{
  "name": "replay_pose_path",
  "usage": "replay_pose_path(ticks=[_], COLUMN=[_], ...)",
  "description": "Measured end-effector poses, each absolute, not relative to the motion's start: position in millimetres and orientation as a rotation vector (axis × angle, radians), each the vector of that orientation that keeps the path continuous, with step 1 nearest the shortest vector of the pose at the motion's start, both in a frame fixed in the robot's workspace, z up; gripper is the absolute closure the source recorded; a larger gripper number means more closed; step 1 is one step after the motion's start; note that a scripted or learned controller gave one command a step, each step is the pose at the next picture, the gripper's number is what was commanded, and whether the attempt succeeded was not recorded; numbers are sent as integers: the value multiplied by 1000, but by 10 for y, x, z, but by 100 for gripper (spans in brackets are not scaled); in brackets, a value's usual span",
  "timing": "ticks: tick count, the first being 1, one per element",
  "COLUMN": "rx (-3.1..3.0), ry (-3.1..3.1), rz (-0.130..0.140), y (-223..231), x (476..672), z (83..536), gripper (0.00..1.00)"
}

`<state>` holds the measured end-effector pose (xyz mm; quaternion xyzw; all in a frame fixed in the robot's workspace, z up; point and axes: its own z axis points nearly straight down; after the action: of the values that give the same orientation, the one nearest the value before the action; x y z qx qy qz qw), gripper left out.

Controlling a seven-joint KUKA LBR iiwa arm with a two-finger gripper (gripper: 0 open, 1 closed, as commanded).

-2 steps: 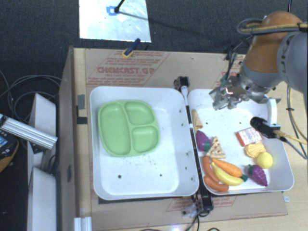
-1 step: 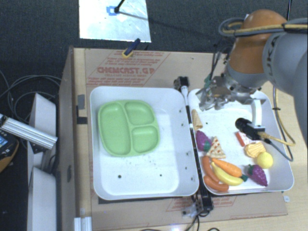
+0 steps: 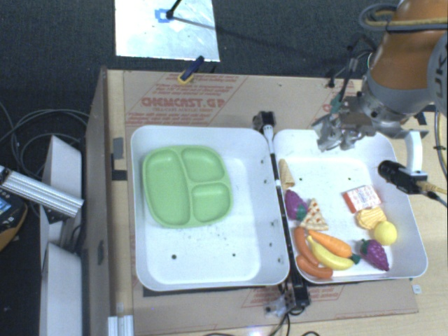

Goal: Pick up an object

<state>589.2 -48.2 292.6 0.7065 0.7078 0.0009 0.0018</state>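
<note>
The gripper [image 3: 334, 141] hangs over the right bin's [image 3: 420, 257] far corner; whether its fingers are parted or closed I cannot tell. The toy food lies nearer: the banana [image 3: 330, 257] looks light, hard, probably slick; grasp across its middle.

The bench [image 3: 210, 93], seemingly covered with printed cardboard, bears two white bins [image 3: 203, 208] side by side.
</note>
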Motion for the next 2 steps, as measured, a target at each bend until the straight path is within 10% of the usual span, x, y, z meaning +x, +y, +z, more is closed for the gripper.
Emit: replay_pose_path(ticks=[1,2], rx=[2218,2219], ry=[2221,2228], rz=[2,-2], y=[-877,-700], x=[6061,6451], z=[3014,1823], gripper=[100,100])
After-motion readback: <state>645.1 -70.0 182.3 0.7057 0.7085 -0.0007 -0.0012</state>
